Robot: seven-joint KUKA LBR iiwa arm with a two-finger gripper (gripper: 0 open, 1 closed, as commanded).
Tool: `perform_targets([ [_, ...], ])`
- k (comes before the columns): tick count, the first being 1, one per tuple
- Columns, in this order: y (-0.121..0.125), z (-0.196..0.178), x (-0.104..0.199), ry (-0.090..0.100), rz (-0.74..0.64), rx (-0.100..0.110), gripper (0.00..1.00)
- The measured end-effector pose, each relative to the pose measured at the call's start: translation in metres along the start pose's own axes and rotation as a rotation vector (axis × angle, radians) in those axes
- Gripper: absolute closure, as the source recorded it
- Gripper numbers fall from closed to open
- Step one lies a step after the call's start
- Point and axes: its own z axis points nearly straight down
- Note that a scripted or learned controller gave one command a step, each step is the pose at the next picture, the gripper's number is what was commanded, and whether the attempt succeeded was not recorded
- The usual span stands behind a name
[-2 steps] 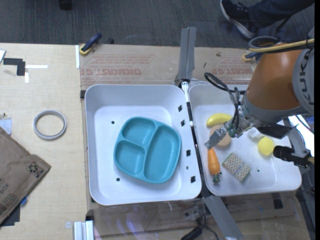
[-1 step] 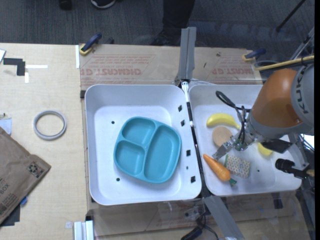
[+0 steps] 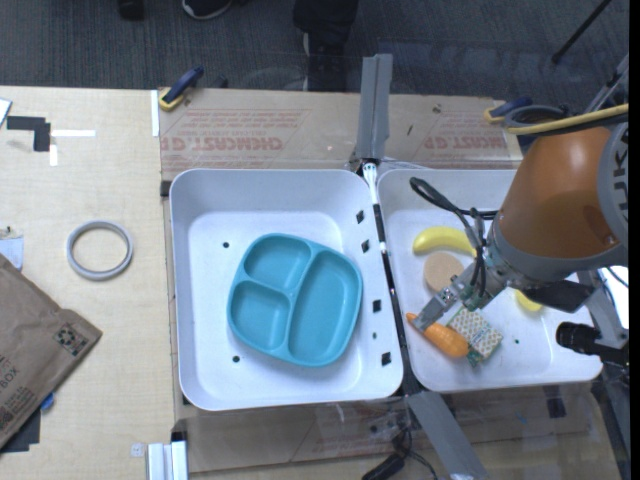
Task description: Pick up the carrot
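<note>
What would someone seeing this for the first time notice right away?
Probably the bright blue divided plate lying in the left bin. Next, the arm's big orange band looming over the right bin, with its gripper low beside the small orange carrot, near a banana and a patterned sponge.

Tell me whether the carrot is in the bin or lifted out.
In the bin. The carrot lies on the floor of the right bin, beside a speckled sponge, with the gripper just above it.
</note>
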Motion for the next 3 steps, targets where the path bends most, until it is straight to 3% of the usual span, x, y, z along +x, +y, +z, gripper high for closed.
perform_targets([
  [1,-0.034,0.085,-0.049,-0.001,-0.13,-0.001,0.0],
  [2,-0.033,0.075,-0.05,-0.003,-0.127,-0.004,1.0],
  [3,0.003,0.0,0.001,-0.001,0.178,0.0,1.0],
])
